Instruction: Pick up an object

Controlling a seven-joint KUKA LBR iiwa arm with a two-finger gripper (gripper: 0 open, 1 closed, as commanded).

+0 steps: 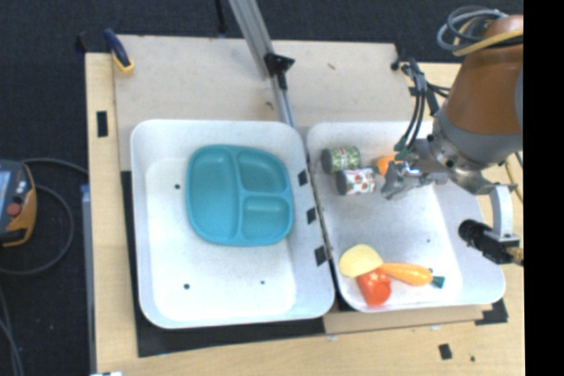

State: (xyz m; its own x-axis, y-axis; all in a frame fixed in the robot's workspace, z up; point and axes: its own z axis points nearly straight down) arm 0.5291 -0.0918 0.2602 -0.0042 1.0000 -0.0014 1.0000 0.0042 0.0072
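The small white can [357, 181] lies on its side near the far edge of the right bin [458, 273], close to the wall that divides the two bins, and it looks the likeliest target for the gripper [394, 181], which hangs low just beside it. A green can [341, 158] lies touching or nearly touching it on the far side, and a small orange piece [384, 163] sits just beside the gripper. Whether the pincer is released or clenched cannot be told from this slant; nothing is visibly caught in it.

The main risk is crowding. The two cans lie so close that a closing grasp may pinch both, or nudge one and set it rolling, since both rest on their curved sides. A can pushed towards the dividing wall could wedge there, out of easy reach. The orange piece could also foul the approach if the gripper comes down on it instead of the can.

At the near edge of the right bin lie a yellow piece [359, 260], a red piece [374, 288] and a toy carrot [409, 274], bunched together and well apart from the gripper. The left bin [159, 277] holds a teal divided plate [240, 194], which plays no part here.
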